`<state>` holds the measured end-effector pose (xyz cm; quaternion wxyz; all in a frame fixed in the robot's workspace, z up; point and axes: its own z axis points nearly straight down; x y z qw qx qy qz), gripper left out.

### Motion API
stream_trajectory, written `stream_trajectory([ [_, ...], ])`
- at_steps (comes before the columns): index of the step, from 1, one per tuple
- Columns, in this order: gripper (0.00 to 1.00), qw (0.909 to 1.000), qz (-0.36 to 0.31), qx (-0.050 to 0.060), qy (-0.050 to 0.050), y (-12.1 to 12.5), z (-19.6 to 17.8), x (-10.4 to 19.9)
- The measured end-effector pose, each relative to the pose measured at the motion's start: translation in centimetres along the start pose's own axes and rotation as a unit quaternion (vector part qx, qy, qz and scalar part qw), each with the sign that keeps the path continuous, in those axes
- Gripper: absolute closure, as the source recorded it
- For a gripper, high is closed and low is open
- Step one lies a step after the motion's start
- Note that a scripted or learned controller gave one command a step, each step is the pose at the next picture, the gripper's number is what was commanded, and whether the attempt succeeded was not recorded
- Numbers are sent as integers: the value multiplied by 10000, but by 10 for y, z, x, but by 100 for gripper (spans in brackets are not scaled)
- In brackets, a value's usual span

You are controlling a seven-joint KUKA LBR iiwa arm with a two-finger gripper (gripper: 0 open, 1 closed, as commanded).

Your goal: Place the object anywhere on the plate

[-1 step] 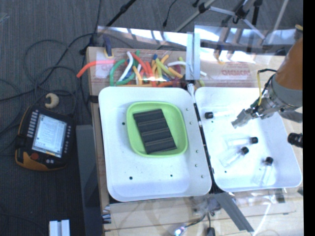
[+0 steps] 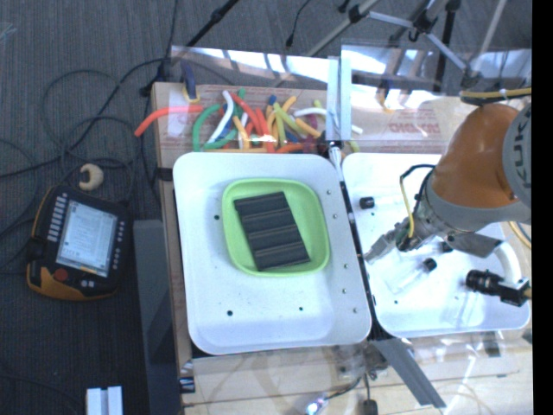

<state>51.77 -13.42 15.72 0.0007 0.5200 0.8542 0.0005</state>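
Observation:
A dark grey ribbed block (image 2: 272, 230) lies flat on the green square plate (image 2: 235, 247), which sits in the left white bin (image 2: 259, 322). My gripper (image 2: 385, 245) hangs over the right white bin (image 2: 449, 318), just right of the divider between the bins and well apart from the plate. I see nothing held in it. The orange-banded wrist (image 2: 479, 167) rises behind it to the right.
A small black piece (image 2: 366, 202) lies in the right bin near its left wall, and another small dark piece (image 2: 428, 264) lies below the gripper. Coloured tubes (image 2: 251, 124) are piled behind the left bin. A teach pendant (image 2: 78, 240) lies on the floor at the left.

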Motion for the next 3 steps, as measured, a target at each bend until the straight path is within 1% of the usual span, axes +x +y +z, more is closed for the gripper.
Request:
stream_trajectory([
  [1, 0, 9998, 105, -34, -138, -6, -4, -14],
  [2, 0, 9997, 235, 0, -11, -10, -31, -50],
  [3, 0, 9999, 104, 3, -6, 9, -39, -105],
])
